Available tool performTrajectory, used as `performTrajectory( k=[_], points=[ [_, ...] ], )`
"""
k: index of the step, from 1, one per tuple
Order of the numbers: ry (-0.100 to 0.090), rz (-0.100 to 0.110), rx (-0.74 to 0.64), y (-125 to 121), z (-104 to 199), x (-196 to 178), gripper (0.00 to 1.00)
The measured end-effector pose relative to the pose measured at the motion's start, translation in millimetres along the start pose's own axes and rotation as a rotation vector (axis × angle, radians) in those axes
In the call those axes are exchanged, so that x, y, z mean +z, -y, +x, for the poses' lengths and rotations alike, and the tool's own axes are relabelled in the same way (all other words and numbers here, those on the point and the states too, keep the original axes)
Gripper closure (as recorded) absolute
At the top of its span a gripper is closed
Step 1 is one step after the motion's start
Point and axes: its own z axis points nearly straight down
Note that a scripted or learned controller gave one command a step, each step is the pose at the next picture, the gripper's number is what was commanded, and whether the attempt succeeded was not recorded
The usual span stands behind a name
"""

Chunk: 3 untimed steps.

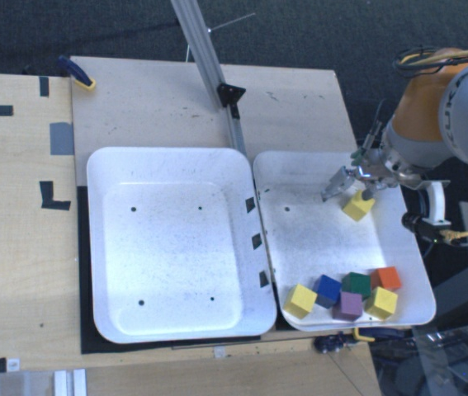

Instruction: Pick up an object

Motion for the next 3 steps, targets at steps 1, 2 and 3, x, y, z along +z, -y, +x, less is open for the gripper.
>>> performTrajectory(
  k=[1,2,3],
  points=[
    [0.006,-0.019,0.000,-4,-2,31,0.00],
    [0.008,-0.019,-0.001,-4,-2,23,1.00],
    [0.002,-0.012,-0.001,-7,-1,-41,1.00]
  ],
)
